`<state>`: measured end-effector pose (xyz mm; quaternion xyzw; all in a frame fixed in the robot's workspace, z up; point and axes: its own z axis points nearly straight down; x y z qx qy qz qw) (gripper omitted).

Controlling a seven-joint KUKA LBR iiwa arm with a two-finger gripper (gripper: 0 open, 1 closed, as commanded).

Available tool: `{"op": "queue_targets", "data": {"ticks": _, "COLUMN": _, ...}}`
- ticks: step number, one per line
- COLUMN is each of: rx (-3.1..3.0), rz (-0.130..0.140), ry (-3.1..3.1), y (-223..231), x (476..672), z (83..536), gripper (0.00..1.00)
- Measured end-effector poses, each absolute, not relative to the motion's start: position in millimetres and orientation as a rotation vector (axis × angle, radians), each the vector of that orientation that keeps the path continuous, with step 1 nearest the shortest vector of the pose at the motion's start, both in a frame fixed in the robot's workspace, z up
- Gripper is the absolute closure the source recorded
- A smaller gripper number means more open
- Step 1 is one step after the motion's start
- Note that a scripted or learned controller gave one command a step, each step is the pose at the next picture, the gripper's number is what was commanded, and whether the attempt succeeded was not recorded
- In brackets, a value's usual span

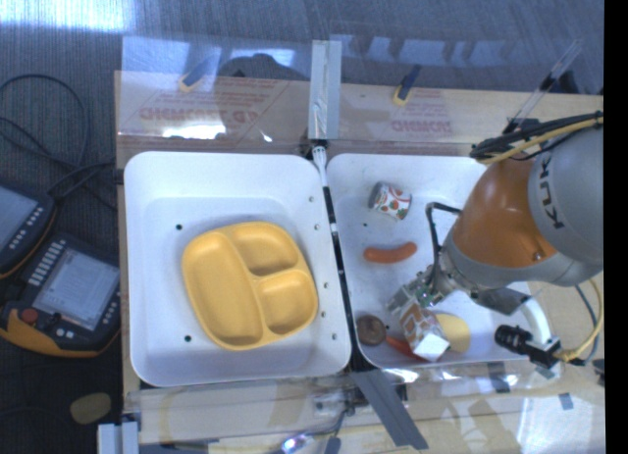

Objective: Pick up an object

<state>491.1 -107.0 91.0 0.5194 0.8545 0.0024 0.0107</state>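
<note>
My gripper is low in the right bin, near its front middle. Just below it, touching or nearly touching, lies a small white and red carton, tilted. A pale yellow rounded object sits against the carton's right side. An orange sausage lies a little up and left of the gripper. A small white cup with red marks lies further back. A brown round disc and a thin red piece rest at the front left of the carton.
The left bin holds a yellow divided plate. The grey and orange arm covers the right side of the right bin. A ridge divides the two bins.
</note>
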Motion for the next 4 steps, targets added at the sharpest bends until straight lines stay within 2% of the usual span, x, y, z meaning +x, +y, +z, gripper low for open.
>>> {"op": "queue_targets", "data": {"ticks": 2, "rx": 1.650, "rz": 0.003, "ry": 2.662, "y": -105.2, "x": 496.4, "z": 89.6, "gripper": 1.00}}
{"op": "queue_targets", "data": {"ticks": 4, "rx": 2.147, "rz": 0.019, "ry": 2.280, "y": -99.5, "x": 490.7, "z": 89.7, "gripper": 1.00}}
